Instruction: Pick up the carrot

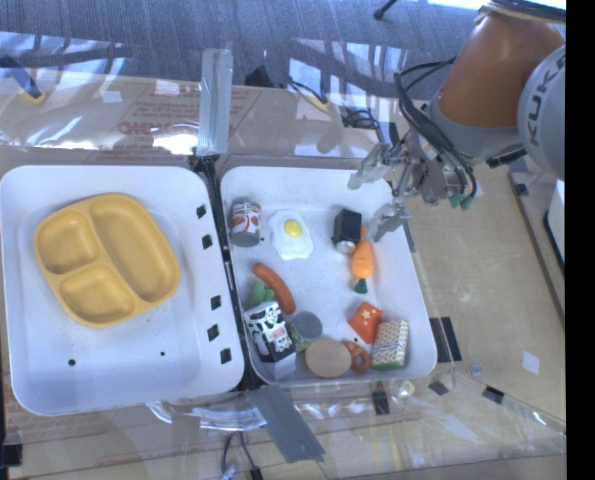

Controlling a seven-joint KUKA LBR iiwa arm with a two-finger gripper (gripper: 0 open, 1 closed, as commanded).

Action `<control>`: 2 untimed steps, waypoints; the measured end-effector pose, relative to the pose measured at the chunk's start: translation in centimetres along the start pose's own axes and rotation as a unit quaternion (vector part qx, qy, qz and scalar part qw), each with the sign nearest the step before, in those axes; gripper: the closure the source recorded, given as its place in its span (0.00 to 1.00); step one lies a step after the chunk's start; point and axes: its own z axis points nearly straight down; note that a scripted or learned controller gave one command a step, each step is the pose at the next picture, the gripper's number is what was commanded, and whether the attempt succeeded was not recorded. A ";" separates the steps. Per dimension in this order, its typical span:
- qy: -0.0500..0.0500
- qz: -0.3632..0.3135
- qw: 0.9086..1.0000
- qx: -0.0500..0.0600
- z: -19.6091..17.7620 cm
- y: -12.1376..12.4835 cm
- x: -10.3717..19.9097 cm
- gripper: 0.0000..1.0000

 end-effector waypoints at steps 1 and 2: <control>0.002 -0.142 0.990 -0.002 10.1 -0.3 -2.1 0.00; 0.000 -0.131 0.991 -0.001 14.4 -0.4 1.6 0.00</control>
